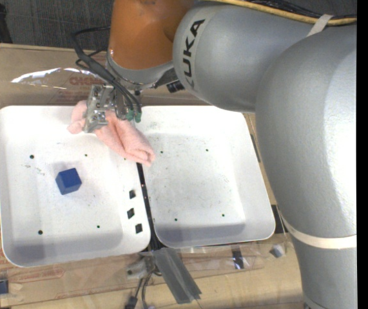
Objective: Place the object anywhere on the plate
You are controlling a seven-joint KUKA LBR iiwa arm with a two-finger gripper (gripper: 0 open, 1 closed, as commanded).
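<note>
Plainly, the work is at the carrying stage, though no plate can be made out, so where the load should go is hard to judge. The gripper [100, 113] hangs at about eleven o'clock in the scene, over the far edge of the left bin [16, 172], near the ridge where it meets the right bin [248, 198]. A pink cloth [127, 140] droops from it, one end bunched up at the metal fingers and the rest trailing toward five o'clock across the ridge; the jaws appear to be pinching its upper fold, though the cables and cloth hide the tips. A blue cube [69, 180] sits on the left bin's floor at about eight o'clock, well apart from the cloth. The next move, as I judge it, calls for keeping the cloth lifted enough that its hanging tail clears the ridge and the rims. Open room is generous: the right bin's floor is bare, and the left bin has space all round the cube.
</note>
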